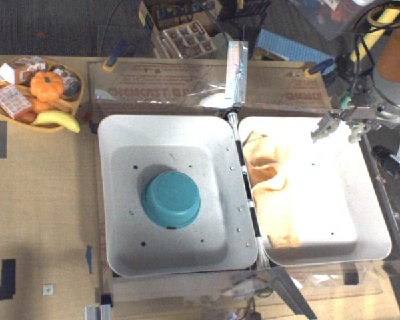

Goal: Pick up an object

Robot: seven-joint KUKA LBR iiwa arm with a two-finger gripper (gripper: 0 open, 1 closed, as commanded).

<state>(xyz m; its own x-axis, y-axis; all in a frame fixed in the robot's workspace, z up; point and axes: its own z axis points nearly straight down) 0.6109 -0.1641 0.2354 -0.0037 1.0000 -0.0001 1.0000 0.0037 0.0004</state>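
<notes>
A teal bowl [172, 199] lies upside down in the middle of the left bin [120, 145]. A tan cloth [270, 189] is crumpled along the left side of the right bin [360, 239]. My gripper [337, 131] hangs over the far right part of the right bin, well to the right of the cloth. Its two fingers [319, 132] are spread apart and open, with nothing between them.
A bowl of toy fruit [37, 95] with a banana and a small pumpkin sits at the far left of the bench. A clear plastic wall [237, 72] stands behind the bins. Cables and boxes lie beyond the bench.
</notes>
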